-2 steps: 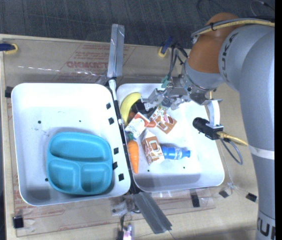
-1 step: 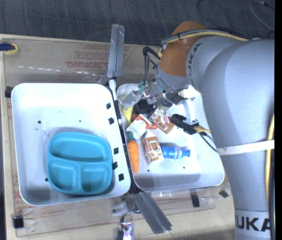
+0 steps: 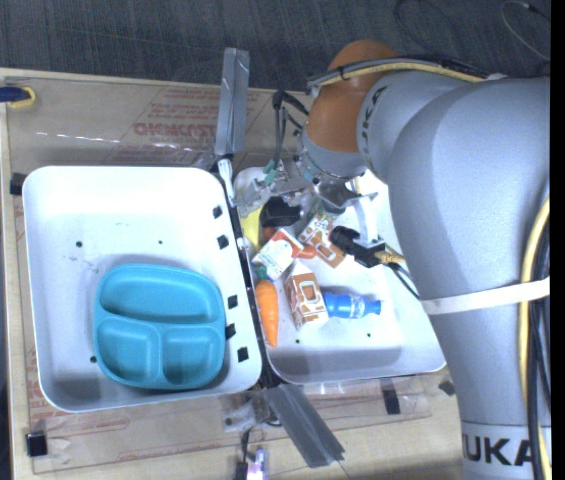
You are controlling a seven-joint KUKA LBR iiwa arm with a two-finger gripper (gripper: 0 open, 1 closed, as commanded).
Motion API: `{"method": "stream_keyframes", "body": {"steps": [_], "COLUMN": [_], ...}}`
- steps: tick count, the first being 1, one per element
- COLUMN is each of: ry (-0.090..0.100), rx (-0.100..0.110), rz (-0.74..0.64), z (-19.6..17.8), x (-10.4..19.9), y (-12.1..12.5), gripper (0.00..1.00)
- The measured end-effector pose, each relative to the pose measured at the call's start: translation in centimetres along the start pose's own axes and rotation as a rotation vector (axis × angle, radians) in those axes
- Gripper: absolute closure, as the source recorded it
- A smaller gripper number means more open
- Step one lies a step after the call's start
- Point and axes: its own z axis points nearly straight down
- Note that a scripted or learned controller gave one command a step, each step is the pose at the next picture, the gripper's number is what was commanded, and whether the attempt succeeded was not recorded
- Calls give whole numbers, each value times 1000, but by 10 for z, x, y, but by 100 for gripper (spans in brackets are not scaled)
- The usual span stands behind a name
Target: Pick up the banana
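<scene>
From the camera view I see the gripper point(image 3: 284, 200) low in the far corner of the right bin point(image 3: 362, 353), under the orange band of the arm point(image 3: 462, 188). The wrist hides its tip, so I cannot tell whether it is spread or closed.

The banana point(image 3: 250, 230) shows as a yellow sliver just beside the gripper, on its left-bin side, tight against the wall between the bins. Just nearward of the gripper a small white and green carton point(image 3: 274, 256) and a brown packet point(image 3: 319, 238) crowd in. Further nearward lie a carrot point(image 3: 268, 313) along that same wall, an orange and white carton point(image 3: 305, 301) and a blue bottle point(image 3: 348, 305).

Across the wall, the left bin point(image 3: 62, 228) holds a blue divided tray point(image 3: 162, 323). Bare floor lies between the bottle and the right bin's near rim. The banana has the wall on one side and the gripper on the other.
</scene>
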Motion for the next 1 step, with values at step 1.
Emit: {"method": "stream_keyframes", "body": {"steps": [1], "ry": [0], "rx": [-3], "rz": [68], "z": [0], "x": [2], "y": [1], "gripper": [0]}}
